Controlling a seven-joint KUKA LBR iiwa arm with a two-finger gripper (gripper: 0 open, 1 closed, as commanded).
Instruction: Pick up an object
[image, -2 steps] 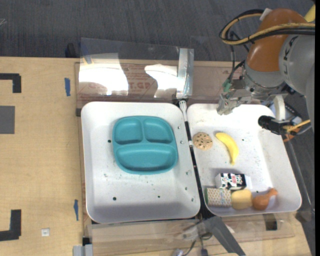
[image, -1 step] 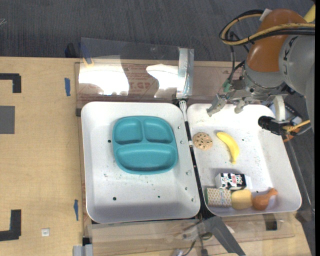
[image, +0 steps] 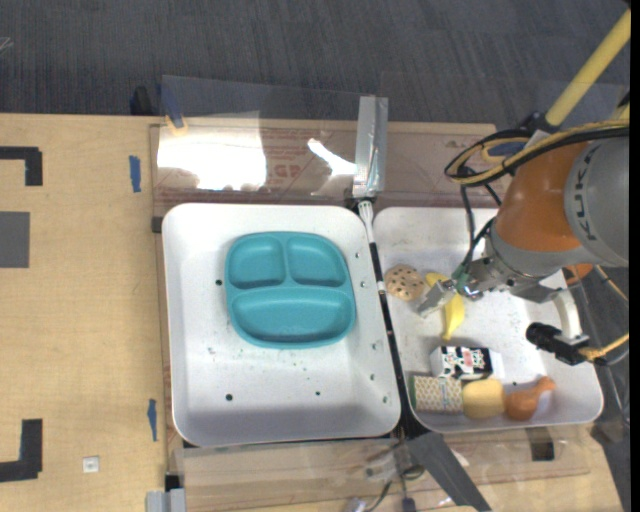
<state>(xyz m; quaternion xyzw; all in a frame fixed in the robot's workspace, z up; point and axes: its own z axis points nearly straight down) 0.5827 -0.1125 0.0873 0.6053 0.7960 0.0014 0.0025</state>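
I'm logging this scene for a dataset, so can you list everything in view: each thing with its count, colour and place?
Left bin: one, white, left half of the bench.
Divided plate: one, teal, three compartments, lying in the left bin.
Right bin: one, white, beside the left bin.
Cookie: one, tan with dark spots, right bin near its left wall.
Banana: one, yellow, right bin centre, by the gripper.
Small carton: one, black and white, right bin below the banana.
Food items: about three, tan, yellow and orange, along the right bin's near edge; too blurred to name.
Arm: one, grey with orange band, over the right bin.
Gripper: one, metallic, at the banana's top end.
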